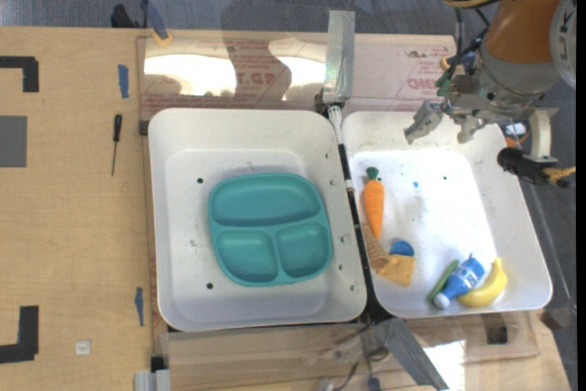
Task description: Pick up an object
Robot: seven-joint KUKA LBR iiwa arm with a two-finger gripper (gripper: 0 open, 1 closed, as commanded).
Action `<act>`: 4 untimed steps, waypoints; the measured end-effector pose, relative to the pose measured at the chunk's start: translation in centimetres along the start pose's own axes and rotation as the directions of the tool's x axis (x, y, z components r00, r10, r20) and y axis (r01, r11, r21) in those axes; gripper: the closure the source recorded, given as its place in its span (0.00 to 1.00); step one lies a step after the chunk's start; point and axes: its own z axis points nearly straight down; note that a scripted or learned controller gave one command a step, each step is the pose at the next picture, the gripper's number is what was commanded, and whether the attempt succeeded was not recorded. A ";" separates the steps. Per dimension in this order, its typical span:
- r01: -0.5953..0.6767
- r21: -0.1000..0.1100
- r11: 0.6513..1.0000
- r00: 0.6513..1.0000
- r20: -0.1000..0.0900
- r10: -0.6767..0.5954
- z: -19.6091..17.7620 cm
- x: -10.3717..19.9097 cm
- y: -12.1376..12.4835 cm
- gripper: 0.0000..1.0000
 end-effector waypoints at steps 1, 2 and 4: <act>0.157 -0.005 0.988 0.988 0.002 -0.157 12.3 1.7 -0.3 0.00; 0.064 -0.003 0.998 0.998 0.002 -0.064 12.8 -3.6 2.4 0.00; 0.018 -0.003 1.000 1.000 0.001 -0.018 12.8 -8.1 1.9 0.00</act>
